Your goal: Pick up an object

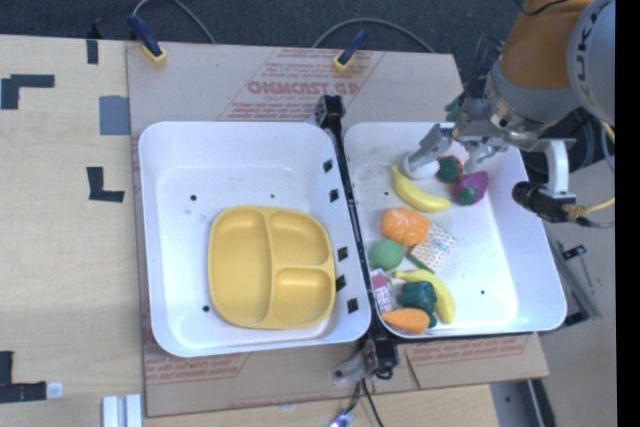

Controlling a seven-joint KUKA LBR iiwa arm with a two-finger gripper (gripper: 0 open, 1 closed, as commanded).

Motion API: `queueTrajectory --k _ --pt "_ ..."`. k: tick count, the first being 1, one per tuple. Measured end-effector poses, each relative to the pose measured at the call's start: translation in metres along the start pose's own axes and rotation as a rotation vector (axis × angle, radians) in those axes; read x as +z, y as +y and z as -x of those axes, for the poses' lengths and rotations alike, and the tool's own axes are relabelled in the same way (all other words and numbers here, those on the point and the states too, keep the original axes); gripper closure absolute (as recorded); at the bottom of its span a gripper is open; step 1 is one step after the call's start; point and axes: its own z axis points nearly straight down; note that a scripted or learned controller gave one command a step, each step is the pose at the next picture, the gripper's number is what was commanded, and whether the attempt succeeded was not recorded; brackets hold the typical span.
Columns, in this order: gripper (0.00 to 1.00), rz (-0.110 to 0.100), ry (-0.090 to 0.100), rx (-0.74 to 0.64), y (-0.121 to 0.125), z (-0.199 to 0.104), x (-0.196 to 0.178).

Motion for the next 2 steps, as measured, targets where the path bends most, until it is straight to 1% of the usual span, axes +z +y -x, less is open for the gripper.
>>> queueTrajectory --k 1,2 --pt "0.00 -0.001 0.000 0.000 0.040 -0.021 0.139" --pt "0.00 0.004 -0.001 0.000 0.026 -0.015 0.143"
